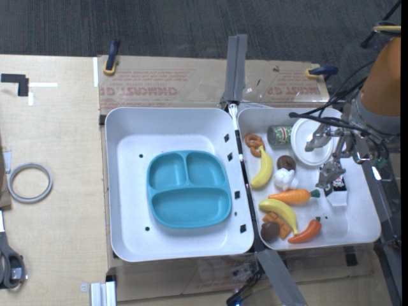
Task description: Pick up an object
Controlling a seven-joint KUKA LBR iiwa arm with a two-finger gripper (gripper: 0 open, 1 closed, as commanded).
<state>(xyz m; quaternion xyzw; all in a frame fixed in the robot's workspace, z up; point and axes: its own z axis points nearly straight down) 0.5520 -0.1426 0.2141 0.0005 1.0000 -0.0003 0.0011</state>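
The right bin [357, 231] holds several toy foods: a pretzel [254, 143], a green can [279, 134], a white bowl [311, 144], two bananas [262, 169] [281, 211], a carrot [291, 197], a red chili [305, 231] and a brown piece [286, 163]. My gripper [331, 172] hangs over the right half of this bin, just right of the carrot's tip and below the bowl. A small white block [338, 198] lies right under it. I see nothing held by it.
The left bin [121, 171] carries a blue divided plate [189, 189]. On the bench to the left lie a grey tape ring [29, 182] and scissors [9, 268]. Cables [331, 110] trail from the arm over the right bin's back edge.
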